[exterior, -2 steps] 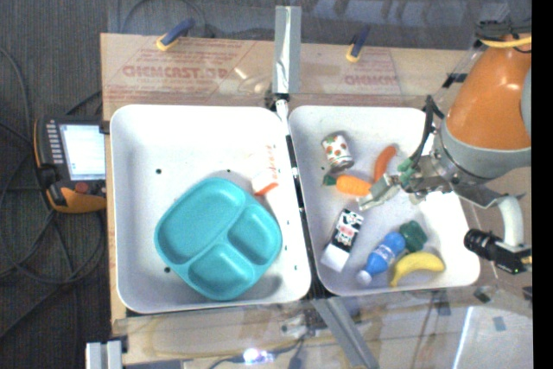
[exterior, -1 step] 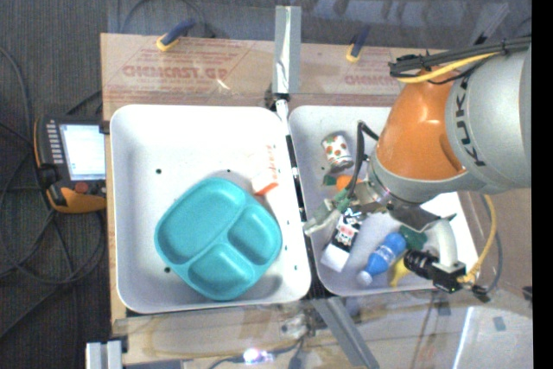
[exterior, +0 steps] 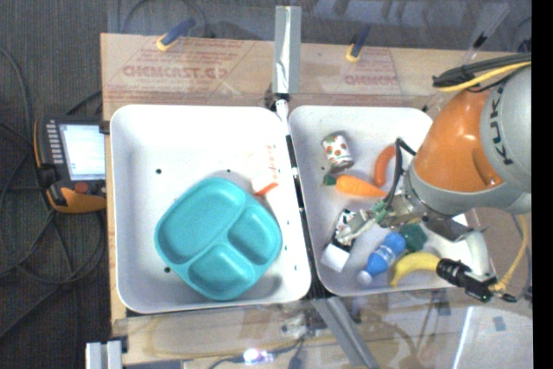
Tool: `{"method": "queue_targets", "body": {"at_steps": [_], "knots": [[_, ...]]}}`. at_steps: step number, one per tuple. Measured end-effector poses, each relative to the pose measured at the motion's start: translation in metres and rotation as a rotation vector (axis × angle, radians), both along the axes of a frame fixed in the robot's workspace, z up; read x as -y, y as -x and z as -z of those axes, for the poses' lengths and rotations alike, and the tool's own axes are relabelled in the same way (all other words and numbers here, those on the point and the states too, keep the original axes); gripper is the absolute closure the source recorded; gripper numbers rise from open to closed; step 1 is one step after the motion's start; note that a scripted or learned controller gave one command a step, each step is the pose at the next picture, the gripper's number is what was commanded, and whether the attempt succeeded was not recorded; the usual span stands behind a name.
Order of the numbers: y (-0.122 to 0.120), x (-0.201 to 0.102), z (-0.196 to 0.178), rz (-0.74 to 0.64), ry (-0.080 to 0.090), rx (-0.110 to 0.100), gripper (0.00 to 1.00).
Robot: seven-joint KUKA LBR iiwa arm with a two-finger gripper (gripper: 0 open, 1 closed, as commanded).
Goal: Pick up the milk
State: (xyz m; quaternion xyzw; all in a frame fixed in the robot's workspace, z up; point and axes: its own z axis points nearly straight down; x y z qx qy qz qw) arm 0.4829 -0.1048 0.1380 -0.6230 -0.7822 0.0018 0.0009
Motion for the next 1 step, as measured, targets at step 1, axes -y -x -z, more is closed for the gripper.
{"method": "queue_targets", "body": {"at_steps": [1], "knots": [[-0.0109,0.0009,0.0299,-0.05,-0.012,0.029,0.0]]}}
